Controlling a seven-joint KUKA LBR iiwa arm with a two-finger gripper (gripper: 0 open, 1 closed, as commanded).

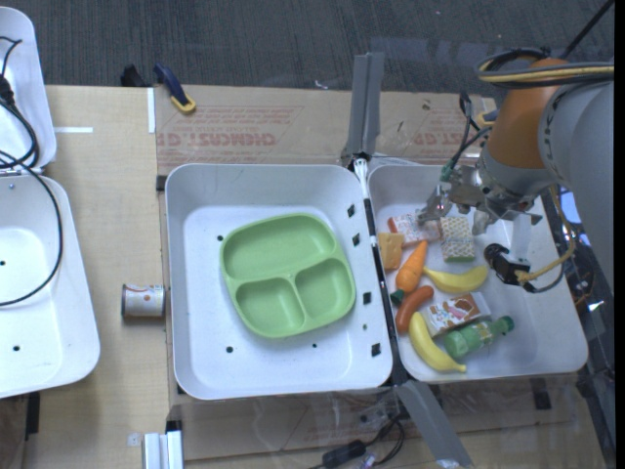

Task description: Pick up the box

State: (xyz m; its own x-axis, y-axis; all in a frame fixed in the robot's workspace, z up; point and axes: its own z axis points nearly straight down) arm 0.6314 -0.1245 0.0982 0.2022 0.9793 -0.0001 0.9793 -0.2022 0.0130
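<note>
— has it got the small white-and-red carton box yet?
— no, it lies in the right white bin between two bananas. the two-finger gripper hovers above; its grip, i cannot tell.

The two-finger gripper hangs over the far part of the right white bin. Directly beneath it lies a pale speckled sponge block. Nearer the camera lie an orange plastic carrot and a yellow toy banana, then the small printed carton box. The left white bin holds a green three-compartment tray, well apart to the gripper's left.
</note>
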